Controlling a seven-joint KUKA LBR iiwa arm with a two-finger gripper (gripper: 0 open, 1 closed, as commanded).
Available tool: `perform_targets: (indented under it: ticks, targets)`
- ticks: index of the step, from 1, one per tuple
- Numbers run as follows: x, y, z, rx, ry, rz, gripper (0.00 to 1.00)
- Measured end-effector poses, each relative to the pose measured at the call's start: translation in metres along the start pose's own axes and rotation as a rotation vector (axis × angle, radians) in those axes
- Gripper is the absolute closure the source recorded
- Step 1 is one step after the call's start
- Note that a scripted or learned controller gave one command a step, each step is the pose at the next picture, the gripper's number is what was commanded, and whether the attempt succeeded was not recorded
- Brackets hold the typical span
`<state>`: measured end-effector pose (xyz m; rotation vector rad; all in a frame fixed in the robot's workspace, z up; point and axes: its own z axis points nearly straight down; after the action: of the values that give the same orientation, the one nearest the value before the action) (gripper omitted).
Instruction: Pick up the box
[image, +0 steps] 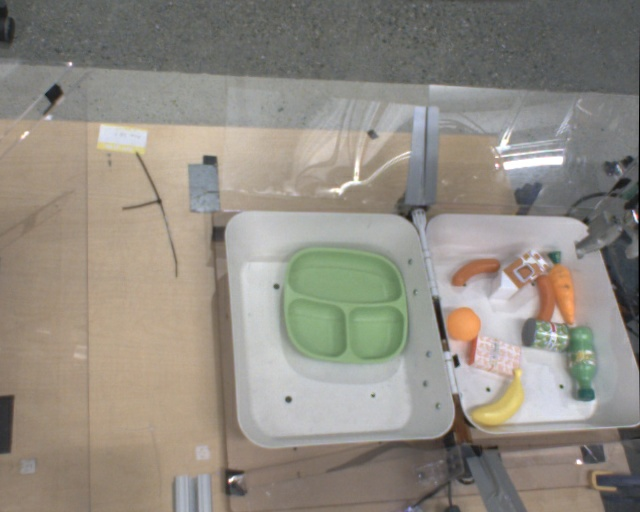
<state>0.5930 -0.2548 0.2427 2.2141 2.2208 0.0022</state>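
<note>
Currently step: approach; I see the gripper (612, 232) at the right bin's (600, 418) far right rim, and cannot tell its opening or load.
Box: the white-and-orange box (526, 270) lies left of the gripper, just below it.
Next: descend over it.
Room: carrot (560, 291) and sausage (474, 271) crowd both sides.

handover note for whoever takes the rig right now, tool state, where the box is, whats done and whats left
Tool: at the far right edge over the right bin, holding nothing that can be seen; open or shut cannot be told.
Box: pink and white, lying flat in the right bin between the orange and the banana, untouched. A second small carton sits by the carrot.
Green plate in the left bin.
Done: nothing yet. Left: reach, grasp and lift the box.
</note>
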Motion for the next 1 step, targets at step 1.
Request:
perform_targets:
  ticks: [1]
  targets:
    - [0.0348,0.0093,0.0930,0.002,0.001,-0.025,0.00]
